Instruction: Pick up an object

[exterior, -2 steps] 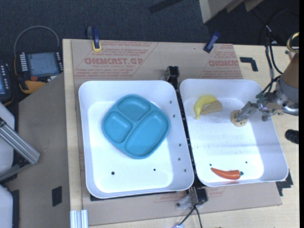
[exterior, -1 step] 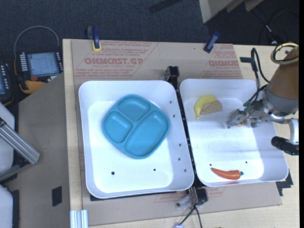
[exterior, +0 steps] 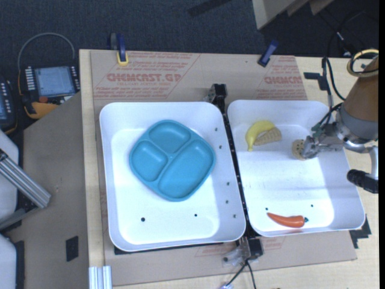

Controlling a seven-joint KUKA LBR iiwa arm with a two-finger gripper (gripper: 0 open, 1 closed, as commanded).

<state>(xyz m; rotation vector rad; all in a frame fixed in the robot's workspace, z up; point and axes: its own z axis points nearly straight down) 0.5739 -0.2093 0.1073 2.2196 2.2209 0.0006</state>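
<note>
Three objects lie in the right bin. A yellow banana with a tan cut end rests at the bin's far left. A red chili pepper with a green stem lies near the front rim. A small tan speckled lump sits at mid-height. My gripper reaches in from the right, low over the bin floor, with its tip right against that lump's right side. The grey wrist and arm hide what lies behind it.
The left bin holds a blue divided plate in its middle. A black clamp sits at the far end of the seam between the bins. Bare white floor lies between the banana and the pepper.
</note>
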